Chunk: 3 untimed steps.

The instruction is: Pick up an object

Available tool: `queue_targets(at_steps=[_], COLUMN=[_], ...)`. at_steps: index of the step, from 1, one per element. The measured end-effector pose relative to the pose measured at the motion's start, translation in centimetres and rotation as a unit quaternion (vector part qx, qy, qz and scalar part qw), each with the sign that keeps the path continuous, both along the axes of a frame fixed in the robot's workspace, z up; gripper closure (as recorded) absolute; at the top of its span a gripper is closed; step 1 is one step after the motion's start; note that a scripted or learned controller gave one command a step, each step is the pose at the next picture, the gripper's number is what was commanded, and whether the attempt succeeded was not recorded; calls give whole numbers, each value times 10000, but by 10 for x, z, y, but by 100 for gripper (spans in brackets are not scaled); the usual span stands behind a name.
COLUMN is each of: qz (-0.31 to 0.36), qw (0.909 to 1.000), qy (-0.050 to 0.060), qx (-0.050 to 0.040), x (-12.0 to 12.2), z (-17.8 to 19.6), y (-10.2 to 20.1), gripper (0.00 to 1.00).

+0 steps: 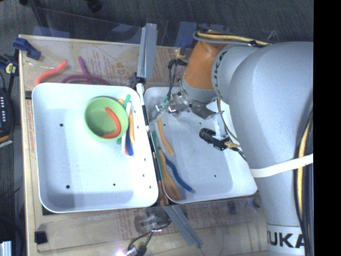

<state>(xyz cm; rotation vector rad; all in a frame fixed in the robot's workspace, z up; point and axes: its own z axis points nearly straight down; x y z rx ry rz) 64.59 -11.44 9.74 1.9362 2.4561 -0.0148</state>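
White bins: we saw two side by side, the left bin [64,185] and the right bin [224,180].
Green bowl: it sat in the left bin [105,117], near the top, with a red curved piece [113,122] lying in it.
Thin sticks: a yellow stick [131,128] and a blue stick [128,148] lay just beside the bowl.
Right bin things: an orange strip [166,143] and a blue strip [176,176] lay near its left wall.
Gripper: it was low over the top left corner of the right bin [164,109]; we could not tell how it stood.
Arm: the grey arm [266,111] covered much of the right bin.
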Motion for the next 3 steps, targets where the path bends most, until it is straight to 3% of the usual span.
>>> queue_targets(at_steps=[1, 2, 3], qz=[42, 26, -127], qw=[10000, 10000, 9999], qy=[11, 2, -12], qx=[52, 18, -17], x=[1, 1, -22], z=[9, 11, -1], y=[7, 2, 2], gripper=[100, 0, 0])
